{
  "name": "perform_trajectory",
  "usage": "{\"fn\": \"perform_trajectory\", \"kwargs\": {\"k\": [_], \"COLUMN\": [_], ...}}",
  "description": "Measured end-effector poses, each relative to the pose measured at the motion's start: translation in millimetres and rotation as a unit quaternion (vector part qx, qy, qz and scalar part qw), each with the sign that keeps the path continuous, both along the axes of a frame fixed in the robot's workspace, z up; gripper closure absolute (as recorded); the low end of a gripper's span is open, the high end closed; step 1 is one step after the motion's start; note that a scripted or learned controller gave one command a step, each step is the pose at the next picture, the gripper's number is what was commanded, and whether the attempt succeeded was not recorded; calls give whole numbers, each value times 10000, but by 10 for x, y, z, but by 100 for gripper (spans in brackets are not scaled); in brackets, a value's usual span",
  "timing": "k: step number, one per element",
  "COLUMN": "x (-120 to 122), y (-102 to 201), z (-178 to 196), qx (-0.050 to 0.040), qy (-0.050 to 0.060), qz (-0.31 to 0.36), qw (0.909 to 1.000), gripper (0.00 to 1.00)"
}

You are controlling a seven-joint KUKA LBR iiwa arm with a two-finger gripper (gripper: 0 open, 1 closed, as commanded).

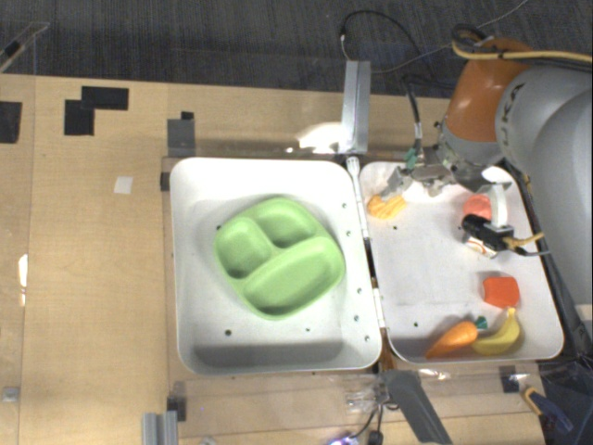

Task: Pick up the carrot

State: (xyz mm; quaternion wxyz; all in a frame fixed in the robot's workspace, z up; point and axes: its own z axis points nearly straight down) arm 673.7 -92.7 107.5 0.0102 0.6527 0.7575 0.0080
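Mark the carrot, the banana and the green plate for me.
carrot (pixel 453 337): camera view, middle of its orange body.
banana (pixel 501 336): camera view, middle of its yellow curve.
green plate (pixel 280 255): camera view, ridge between compartments.

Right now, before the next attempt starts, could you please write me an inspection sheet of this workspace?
Surface: wooden bench bearing two shallow white bins, left bin and right bin.
Job's thing: orange carrot with green top, lying at the right bin's near edge, touching a yellow banana.
Clutter: green three-compartment plastic plate in the left bin; yellow piece, red block, red-and-white item in the right bin.
Pincer: over the right bin's far left corner, by the yellow piece, far from the carrot; nothing seen held.
Cables: black cable looping behind the bins.
Surroundings: dark floor, black markers on the bench.
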Motion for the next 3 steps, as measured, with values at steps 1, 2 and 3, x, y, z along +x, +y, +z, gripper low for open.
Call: {"fn": "perform_trajectory", "kwargs": {"k": [1,2,3], "x": [-312,-55,-44], "y": [-334,9,-131], "z": [1044,-87,338], "qx": [20,23,20], "qy": [99,93,101], "qz": [-1229,-1198,-1057], "qw": [9924,9928,9943], "gripper": [0,0,0]}}
